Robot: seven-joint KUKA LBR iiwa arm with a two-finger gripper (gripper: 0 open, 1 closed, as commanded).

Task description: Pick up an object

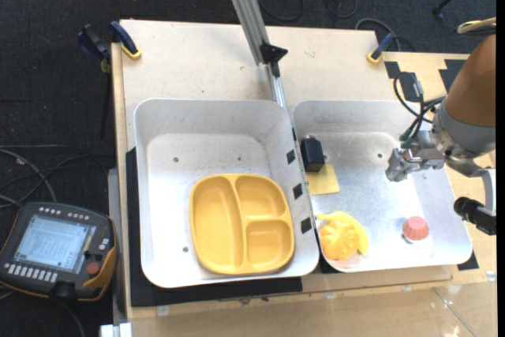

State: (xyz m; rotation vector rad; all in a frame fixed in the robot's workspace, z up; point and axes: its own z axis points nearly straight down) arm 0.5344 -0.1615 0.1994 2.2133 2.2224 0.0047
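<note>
The right bin (371, 142) holds a yellow soft toy (342, 235) near its front left corner, a small pink object (416, 230) at the front right, a flat yellow square (323, 181) and a black block (312, 153) by its left wall. My gripper (397, 167) hangs over the right part of this bin, behind the pink object and well right of the black block. Nothing shows between its fingers.
A yellow divided tray (241, 223) lies in the left bin (158, 170). A metal pole (245, 0) slants over the back of the bench. A teach pendant (54, 249) sits off the bench at the left. Clamps (126, 42) grip the back corners.
</note>
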